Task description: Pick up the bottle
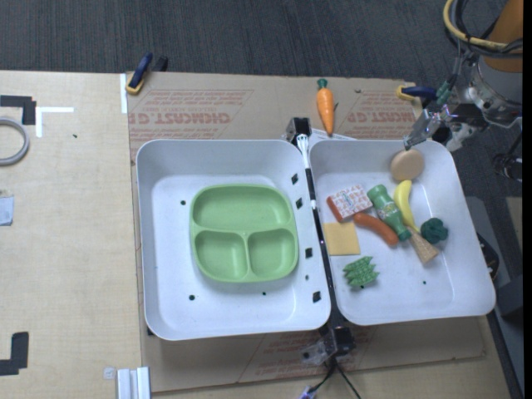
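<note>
The green bottle (388,212) lies on its side in the right bin (465,289). It rests between a red and white box (349,200) and a yellow banana (405,204), with an orange sausage (376,229) against its lower side. My gripper (424,133) hangs over the bin's far right corner, just above a tan round item (407,165). It is well away from the bottle and nothing is visibly held in it.
The right bin also holds a cheese slice (341,238), a leafy green piece (360,272), broccoli (433,230) and a cone (424,249). A green divided plate (244,233) sits in the left bin (158,223). A toy carrot (325,106) lies behind the bins.
</note>
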Motion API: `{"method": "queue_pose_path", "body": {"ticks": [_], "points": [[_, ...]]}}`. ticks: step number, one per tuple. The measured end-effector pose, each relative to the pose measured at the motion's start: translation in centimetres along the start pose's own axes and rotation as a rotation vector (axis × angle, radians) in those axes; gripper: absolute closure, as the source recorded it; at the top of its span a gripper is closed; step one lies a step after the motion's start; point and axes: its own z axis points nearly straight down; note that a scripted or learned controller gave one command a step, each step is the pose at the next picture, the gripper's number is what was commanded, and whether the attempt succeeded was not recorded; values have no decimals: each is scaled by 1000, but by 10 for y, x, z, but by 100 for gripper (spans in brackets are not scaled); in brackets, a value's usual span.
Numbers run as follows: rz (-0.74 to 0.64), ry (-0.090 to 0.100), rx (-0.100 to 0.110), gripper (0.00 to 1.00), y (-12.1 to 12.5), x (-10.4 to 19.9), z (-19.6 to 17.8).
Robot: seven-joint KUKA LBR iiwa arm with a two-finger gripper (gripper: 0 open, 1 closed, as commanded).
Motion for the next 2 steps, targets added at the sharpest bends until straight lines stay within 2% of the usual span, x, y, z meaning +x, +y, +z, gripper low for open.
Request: {"method": "queue_pose_path", "body": {"ticks": [1, 2], "points": [[-164, 0, -1, 0, -43, -9, 151], [-191, 1, 0, 0, -115, 75, 151]]}}
